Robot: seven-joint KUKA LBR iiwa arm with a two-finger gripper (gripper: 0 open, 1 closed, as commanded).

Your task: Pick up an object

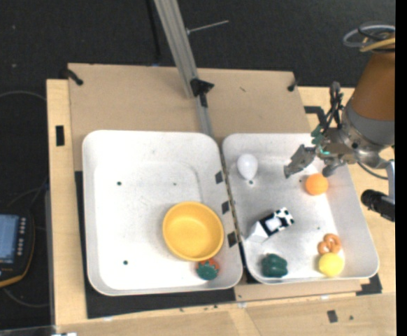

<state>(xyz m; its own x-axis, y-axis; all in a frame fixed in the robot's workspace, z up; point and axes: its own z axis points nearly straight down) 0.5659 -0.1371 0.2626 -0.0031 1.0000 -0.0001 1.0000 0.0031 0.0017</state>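
Camera view, looking down on bench w/ two white bins side by side.

Arm (373, 107) comes in from right, orange band at top, grey wrist below. Gripper (314, 161) hangs over far part of right bin (350, 219). Its two fingers (298, 162) are spread apart, nothing between them. Orange ball (316, 184) sits just near-side of the gripper, close to right finger, apart from both as far as can be told.

Right bin contents: white bulb-like obj (247, 165) at far left, near the divider. Black-and-white block (275, 223) around the middle, tilted. Green lump (274, 264) at near edge, left of centre. Yellow ball (330, 263) at near right corner, w/ small orange pretzel-shaped piece (329, 243) touching it on the far side.

Left bin (119, 180): yellow bowl (193, 230) upright, in near right part. Small teal-and-red obj (208, 269) just near-side of bowl, against the bin's near wall; can't tell exactly what it is.

Outside bins: grey metal pole (179, 40) runs from far edge down to the gap btw. bins. Handheld pendant w/ blue screen (2, 247) lies at far left, off the bench.
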